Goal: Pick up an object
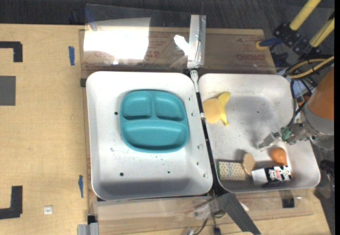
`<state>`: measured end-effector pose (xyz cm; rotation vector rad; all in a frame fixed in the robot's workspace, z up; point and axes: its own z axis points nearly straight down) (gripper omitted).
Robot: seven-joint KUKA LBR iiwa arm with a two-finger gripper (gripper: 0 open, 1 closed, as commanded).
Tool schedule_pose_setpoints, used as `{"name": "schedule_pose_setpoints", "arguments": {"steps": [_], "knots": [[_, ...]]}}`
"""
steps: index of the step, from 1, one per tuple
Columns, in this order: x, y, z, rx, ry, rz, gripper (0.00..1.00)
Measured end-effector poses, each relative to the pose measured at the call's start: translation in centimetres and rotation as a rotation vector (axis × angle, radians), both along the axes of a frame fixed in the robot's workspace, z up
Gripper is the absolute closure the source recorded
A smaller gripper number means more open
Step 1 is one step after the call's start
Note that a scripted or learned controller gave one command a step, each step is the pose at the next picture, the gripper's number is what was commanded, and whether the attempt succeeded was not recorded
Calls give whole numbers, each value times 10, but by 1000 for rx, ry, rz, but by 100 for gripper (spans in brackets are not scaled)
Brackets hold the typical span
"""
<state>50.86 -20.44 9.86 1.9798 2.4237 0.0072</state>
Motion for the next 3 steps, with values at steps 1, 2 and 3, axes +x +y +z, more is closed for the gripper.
{"name": "schedule_pose_setpoints", "arguments": {"steps": [1, 2, 3], "knots": [[14, 4, -11, 0, 6, 165, 0], [16, 4, 1, -5, -2, 164, 100], [29, 48, 107, -2, 3, 395, 100]]}}
